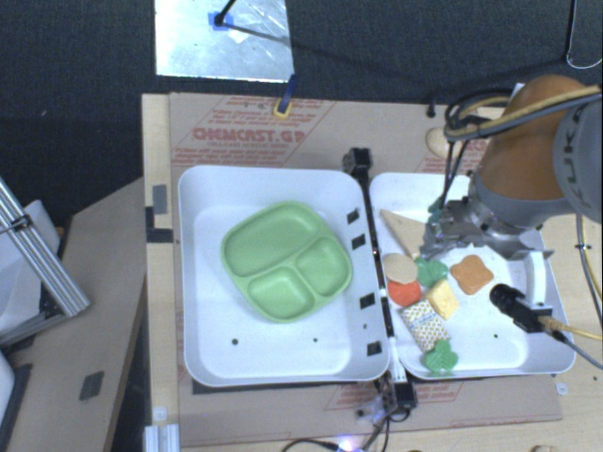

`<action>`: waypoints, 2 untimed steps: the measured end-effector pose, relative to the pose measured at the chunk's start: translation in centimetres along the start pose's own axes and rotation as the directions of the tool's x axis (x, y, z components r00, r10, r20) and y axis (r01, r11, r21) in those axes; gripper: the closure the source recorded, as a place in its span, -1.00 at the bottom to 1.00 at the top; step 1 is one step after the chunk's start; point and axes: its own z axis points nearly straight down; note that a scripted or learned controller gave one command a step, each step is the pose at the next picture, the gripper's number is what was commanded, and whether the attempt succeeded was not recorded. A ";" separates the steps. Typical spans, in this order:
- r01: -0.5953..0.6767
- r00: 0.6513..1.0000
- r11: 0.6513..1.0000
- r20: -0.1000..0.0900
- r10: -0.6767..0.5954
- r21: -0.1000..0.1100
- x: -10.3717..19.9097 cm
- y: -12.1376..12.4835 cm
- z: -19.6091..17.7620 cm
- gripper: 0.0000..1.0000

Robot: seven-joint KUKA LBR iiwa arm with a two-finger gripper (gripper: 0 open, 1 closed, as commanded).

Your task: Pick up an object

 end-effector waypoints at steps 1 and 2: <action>-0.003 1.000 1.000 0.001 0.003 0.000 3.4 -2.5 -0.6 1.00; -0.002 1.000 1.000 0.002 0.002 -0.003 4.1 -0.7 -1.3 1.00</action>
